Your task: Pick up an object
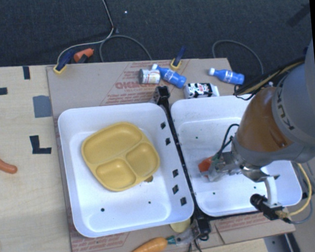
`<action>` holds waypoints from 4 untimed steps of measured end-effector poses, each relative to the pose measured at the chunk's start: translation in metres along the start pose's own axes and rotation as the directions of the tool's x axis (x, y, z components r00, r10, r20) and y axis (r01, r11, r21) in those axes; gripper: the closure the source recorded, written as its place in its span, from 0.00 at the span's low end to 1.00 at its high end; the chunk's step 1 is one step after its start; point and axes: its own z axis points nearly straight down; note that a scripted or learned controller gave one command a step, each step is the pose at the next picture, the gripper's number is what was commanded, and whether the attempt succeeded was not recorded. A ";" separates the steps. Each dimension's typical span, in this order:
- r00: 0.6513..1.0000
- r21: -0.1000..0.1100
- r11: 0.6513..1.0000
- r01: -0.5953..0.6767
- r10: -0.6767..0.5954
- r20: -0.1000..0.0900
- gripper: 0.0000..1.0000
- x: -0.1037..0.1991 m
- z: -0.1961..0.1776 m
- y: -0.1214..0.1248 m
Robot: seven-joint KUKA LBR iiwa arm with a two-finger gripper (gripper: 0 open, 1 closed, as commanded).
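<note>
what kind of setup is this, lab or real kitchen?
Most likely a robot lab grasping bench, not a kitchen. A grey arm reaches into two white bins clamped on a cardboard sheet, toy items like a plastic carrot and a yellow divided plate lie about, and cables trail across dark carpet.

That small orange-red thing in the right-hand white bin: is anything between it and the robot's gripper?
Nothing visible is. The gripper sits low in the right white bin, right beside the small orange-red object. The yellow divided plate lies apart in the left white bin.
</note>
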 end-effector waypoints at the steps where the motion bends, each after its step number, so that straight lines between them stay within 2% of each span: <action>1: 1.000 0.002 1.000 0.000 0.000 -0.001 0.00 0.000 0.001 0.000; 2: 1.000 0.005 1.000 0.005 -0.005 -0.004 0.00 0.000 0.012 0.106; 3: 1.000 0.003 1.000 0.001 -0.001 -0.004 0.00 -0.009 0.010 0.033; 4: 1.000 0.003 1.000 0.001 -0.001 -0.001 1.00 -0.011 0.001 0.035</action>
